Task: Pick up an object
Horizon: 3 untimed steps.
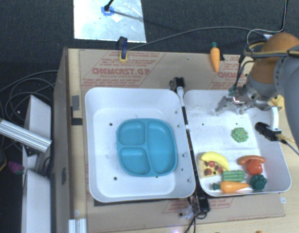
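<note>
Lying well to the left of the pincer (pixel 231 104), a blue plate (pixel 147 147) with three compartments sits in the middle of the left bin (pixel 98 101). Behind that bin, up and left of the pincer, the brown board (pixel 154 64) carries red print that reads "CHEMCAST GP"; the smaller lines of print are too fine to read. A blue and yellow clamp (pixel 122 47) grips the board's back edge there. A carrot (pixel 215 57) lies on the board just behind the pincer, slightly to its left.

The pincer hangs over the back part of the right bin (pixel 202 101), with nothing seen in its grasp; whether it is wide or narrow cannot be told.

The toys lie in front of it, toward the near side of the bin. A banana (pixel 215 158) is in front and slightly left, touching a small red and yellow piece (pixel 210 168). Green beans (pixel 233 176) and a second carrot (pixel 234 187) lie side by side near the front wall. A green ball (pixel 239 134) rests alone, near the pincer and just in front of it. A red tomato (pixel 253 165) and a broccoli (pixel 258 181) lie in front and to the right.
</note>
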Each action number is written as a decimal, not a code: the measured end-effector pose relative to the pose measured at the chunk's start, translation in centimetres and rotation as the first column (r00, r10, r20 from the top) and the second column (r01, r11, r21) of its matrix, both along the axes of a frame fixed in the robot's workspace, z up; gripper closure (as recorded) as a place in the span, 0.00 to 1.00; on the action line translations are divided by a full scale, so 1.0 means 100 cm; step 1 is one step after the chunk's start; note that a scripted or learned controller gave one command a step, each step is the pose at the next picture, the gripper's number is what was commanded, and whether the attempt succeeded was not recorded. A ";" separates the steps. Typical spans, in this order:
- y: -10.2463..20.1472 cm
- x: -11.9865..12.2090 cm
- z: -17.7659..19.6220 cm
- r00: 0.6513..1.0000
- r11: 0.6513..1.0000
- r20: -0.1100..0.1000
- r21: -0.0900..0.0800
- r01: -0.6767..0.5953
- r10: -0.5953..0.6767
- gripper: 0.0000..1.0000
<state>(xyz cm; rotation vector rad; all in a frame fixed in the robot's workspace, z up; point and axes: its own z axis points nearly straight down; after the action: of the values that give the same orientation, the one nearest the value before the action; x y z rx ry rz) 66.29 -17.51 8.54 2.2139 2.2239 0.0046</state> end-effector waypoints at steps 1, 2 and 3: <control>-0.001 0.001 0.011 1.000 1.000 0.002 -0.002 -0.003 0.003 1.00; -0.032 0.006 0.112 1.000 1.000 0.003 -0.003 0.002 -0.002 1.00; 0.000 0.006 0.064 1.000 1.000 -0.003 0.000 0.000 0.000 1.00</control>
<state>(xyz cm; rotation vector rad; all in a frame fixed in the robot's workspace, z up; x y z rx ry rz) 66.90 -17.53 14.99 2.2150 2.2257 0.0018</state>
